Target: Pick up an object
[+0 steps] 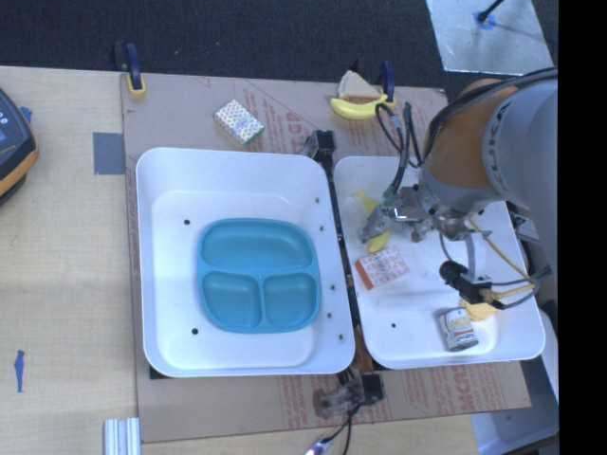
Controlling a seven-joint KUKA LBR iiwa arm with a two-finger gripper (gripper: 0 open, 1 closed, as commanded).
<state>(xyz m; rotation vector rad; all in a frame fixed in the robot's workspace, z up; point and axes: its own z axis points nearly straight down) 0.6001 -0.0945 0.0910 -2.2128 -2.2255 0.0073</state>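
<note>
Nearest in the right-hand shallow white bin (417,349), a small grey-and-orange can (460,329) lies close to the near right corner. Just beyond it, yellow and black cable fittings (479,297) hang off the arm. Farther left in that bin, a flat red-and-white packet (381,268) lies on the floor, near the wall shared with the other bin. Just beyond the packet, a small yellow piece (377,242) sits under the two-finger gripper (379,226), which is low over the far left part of the bin; whether its fingers are spread or closed on anything cannot be told from this angle. The grey arm with its orange band (474,150) covers the bin's far right.

The left-hand white bin (161,254) holds a blue three-compartment plastic plate (258,275), lying flat at its middle.

Beyond the bins, on the brown board, a small patterned white-and-green box (238,121) lies to the left and a yellow banana-shaped toy (359,102) to the right.
</note>
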